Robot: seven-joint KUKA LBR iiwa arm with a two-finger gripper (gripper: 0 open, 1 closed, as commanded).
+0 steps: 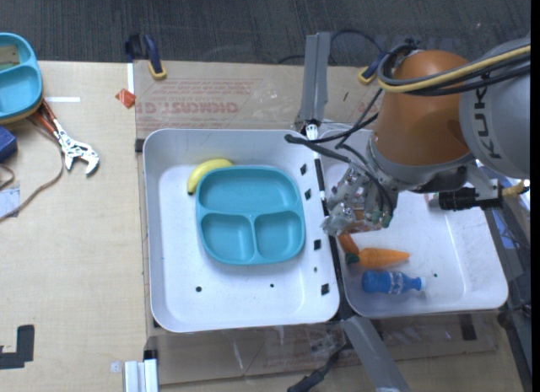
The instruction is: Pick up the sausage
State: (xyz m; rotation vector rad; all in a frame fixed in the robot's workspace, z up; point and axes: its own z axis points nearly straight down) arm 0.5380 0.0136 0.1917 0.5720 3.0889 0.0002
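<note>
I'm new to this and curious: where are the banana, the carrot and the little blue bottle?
banana (207, 171): camera view, middle of its yellow curve.
carrot (384, 257): camera view, orange body.
blue bottle (390, 282): camera view, middle of its side.

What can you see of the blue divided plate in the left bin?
The teal-blue plastic plate is a rounded rectangle with three compartments: one long section across the far side and two smaller ones nearer the camera. It lies flat, right way up, on the floor of the left white bin, slightly rotated. A yellow banana sits against its far-left corner, partly hidden behind the rim. Nothing lies in its compartments.
</note>
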